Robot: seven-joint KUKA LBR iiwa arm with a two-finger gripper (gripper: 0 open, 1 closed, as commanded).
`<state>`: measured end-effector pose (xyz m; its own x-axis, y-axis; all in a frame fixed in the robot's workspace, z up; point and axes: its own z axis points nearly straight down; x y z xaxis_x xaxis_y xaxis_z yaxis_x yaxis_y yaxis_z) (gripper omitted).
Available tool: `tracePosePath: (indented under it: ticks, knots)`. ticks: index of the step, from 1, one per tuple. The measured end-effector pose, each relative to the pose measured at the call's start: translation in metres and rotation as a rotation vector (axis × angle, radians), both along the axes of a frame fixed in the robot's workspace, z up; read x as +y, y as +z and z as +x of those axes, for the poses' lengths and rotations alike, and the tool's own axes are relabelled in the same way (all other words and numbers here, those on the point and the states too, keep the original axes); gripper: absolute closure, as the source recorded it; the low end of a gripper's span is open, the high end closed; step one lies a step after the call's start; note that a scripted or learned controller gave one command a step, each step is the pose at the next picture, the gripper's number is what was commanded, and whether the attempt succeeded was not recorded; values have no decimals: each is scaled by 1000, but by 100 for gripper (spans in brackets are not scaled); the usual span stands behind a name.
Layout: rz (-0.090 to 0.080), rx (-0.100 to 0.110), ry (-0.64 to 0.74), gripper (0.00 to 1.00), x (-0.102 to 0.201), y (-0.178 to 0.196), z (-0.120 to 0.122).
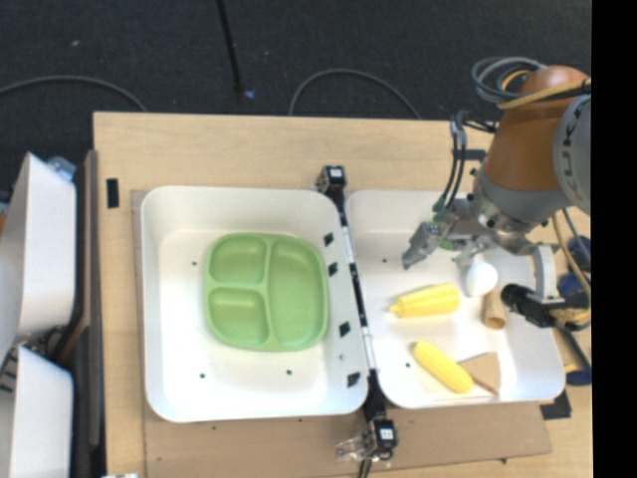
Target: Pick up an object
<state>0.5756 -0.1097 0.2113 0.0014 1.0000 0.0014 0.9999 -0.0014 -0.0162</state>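
In the right bin (388, 217) lie a yellow corn cob (428, 301), a second yellow piece (442, 366) nearer the front, a white egg-shaped object (481, 278), a small tan cylinder (495, 312) and a tan wedge (485, 369). My gripper (438, 260) hangs over the middle of this bin, just above and behind the upper corn cob and left of the white object. Its fingers (410, 258) are spread open with nothing between them.
The left bin (169, 217) holds a green divided plate (267, 291). A black divider with clips (350, 287) runs between the bins. Cables and black fittings (532, 307) crowd the right bin's right edge. White boxes (40, 257) stand at the far left.
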Motion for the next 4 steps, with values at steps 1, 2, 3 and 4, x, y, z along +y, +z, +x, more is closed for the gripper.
tracePosePath:
  ticks: [1, 2, 3, 4]
  knots:
    - [-2, -12, 3, 0, 0, 6, 3]
    - [-1, -7, 4, 0, 8, -50, 6]
    - [-1, -10, -1, 0, 7, -115, 11]
    - [0, -11, -3, 0, 7, -114, 12]
